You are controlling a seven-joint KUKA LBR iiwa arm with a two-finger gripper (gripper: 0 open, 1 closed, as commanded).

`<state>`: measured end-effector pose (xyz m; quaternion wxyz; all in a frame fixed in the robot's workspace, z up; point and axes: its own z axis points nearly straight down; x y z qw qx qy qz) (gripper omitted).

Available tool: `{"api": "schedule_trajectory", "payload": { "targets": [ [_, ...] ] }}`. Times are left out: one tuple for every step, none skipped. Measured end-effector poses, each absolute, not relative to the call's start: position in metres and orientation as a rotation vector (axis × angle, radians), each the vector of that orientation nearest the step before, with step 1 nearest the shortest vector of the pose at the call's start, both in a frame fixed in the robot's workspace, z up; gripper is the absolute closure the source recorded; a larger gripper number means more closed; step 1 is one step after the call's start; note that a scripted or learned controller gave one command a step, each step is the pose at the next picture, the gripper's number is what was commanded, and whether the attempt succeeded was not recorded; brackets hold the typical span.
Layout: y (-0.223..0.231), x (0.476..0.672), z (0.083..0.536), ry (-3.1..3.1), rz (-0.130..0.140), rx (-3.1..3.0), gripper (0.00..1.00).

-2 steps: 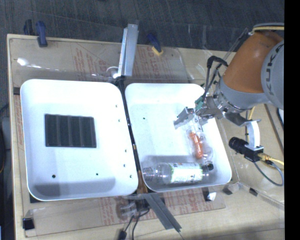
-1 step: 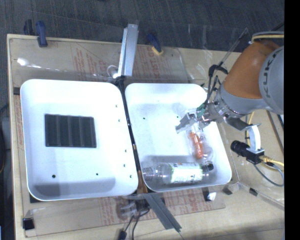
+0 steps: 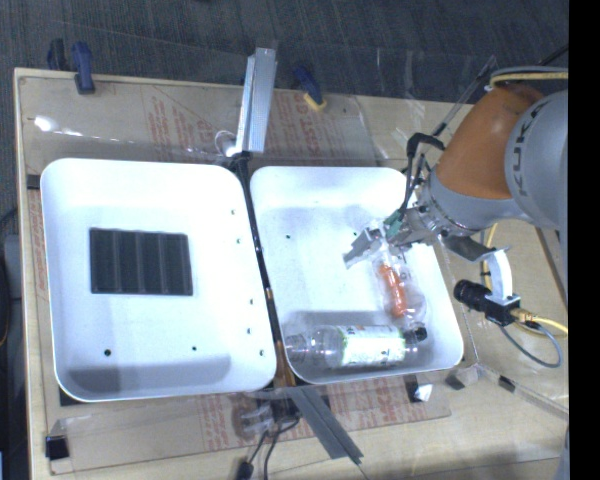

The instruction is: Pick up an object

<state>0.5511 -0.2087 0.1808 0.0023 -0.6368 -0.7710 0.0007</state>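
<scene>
My gripper (image 3: 363, 246) hangs over the middle of the right bin (image 3: 310, 193), reaching in from the right. Just below and to its right lies a small clear bottle with orange contents (image 3: 394, 288), pointing toward the bin's front. It sits close to the gripper, but I see nothing held. A larger clear plastic bottle with a pale label and a dark cap (image 3: 355, 347) lies on its side along the bin's front wall. In the left bin (image 3: 130, 358) a dark ribbed rectangular block (image 3: 140, 261) lies flat.
A black divider strip (image 3: 260, 278) runs between the two bins. A metal bar (image 3: 257, 98) stands up behind their joint, with blue clamps (image 3: 81, 66) on the bench's back edge. The arm's orange band (image 3: 480, 143) looms over the right bin's far right corner.
</scene>
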Motion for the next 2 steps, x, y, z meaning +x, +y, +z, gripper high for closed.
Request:
{"api": "schedule_trajectory", "payload": {
  "targets": [
    [-0.2101, 0.5662, 0.176, -2.452, 0.0, -1.965, 0.0],
    [-0.2102, 0.5606, 0.1831, -2.451, 0.001, -1.964, 0.0]
  ]
}}
